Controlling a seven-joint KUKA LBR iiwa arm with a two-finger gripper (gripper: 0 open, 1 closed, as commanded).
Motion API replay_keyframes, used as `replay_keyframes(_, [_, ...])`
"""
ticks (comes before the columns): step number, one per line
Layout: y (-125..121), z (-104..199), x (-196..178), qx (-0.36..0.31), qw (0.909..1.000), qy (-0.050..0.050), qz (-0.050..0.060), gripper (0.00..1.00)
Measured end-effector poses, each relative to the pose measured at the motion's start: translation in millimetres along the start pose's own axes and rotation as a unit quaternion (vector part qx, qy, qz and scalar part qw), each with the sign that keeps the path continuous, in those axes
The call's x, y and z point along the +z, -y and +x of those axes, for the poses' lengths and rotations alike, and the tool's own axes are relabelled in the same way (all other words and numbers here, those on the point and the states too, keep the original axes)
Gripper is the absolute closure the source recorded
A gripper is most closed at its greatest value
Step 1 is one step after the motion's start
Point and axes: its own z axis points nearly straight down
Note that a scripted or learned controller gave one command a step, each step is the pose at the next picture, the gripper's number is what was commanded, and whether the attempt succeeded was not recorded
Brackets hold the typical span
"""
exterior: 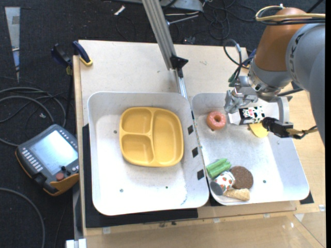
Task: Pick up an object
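Matt white plastic on both bins, left bin (103, 190) and right bin (289, 174), lightly speckled and scuffed. Smooth semi-gloss yellow plastic for the divided tray (151, 136). Pale wood-look bench top (129, 66), matt, faintly marked. Brushed metal on the slanted post (158, 25). Glossy orange band (276, 40) and smooth grey painted shell on the arm (313, 61). Toy doughnut (216, 120) with pink sheen; rough-looking brown cookie (242, 177); shiny green plastic piece (217, 166).

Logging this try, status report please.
Hand low in right white bin, beside pink frosted doughnut. Black-and-white patterned toy and yellow piece crowd close.
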Motion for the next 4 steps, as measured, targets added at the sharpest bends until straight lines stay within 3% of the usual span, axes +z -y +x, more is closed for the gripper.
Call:
replay_keyframes(2, [-3.3, 0.5, -76.0, 0.000, 1.0000, 0.000, 0.001, 1.00])
replay_keyframes(4, [21.3, 88.7, -52.7, -0.001, 1.0000, -0.001, 0.005, 1.00])
